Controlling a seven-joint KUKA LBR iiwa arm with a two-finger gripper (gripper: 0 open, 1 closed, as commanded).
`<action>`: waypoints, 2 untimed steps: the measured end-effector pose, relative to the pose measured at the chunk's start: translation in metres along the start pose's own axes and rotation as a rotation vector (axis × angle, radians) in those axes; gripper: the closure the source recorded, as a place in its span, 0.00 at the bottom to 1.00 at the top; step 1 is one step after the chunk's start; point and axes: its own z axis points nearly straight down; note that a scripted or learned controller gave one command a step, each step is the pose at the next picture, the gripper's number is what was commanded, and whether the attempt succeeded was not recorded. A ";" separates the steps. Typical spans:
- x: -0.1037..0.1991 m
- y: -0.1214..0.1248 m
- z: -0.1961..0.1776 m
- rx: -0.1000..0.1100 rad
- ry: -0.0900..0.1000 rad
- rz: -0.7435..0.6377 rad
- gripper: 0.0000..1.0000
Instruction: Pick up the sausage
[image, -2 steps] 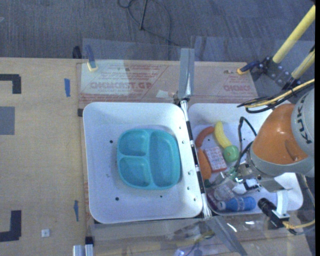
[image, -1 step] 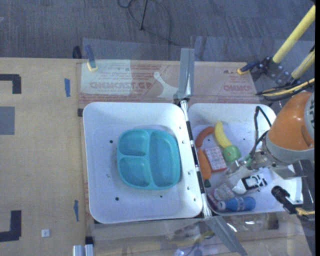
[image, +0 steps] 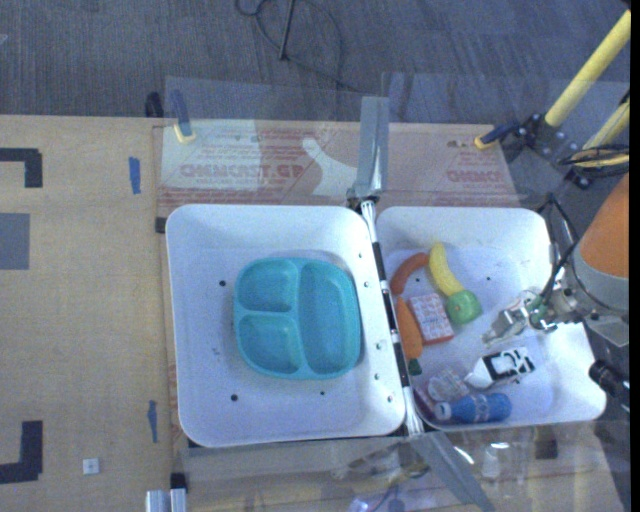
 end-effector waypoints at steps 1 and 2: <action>0.022 -0.010 0.074 -0.011 -0.009 -0.070 0.00; 0.014 -0.013 0.075 -0.010 -0.004 -0.100 0.00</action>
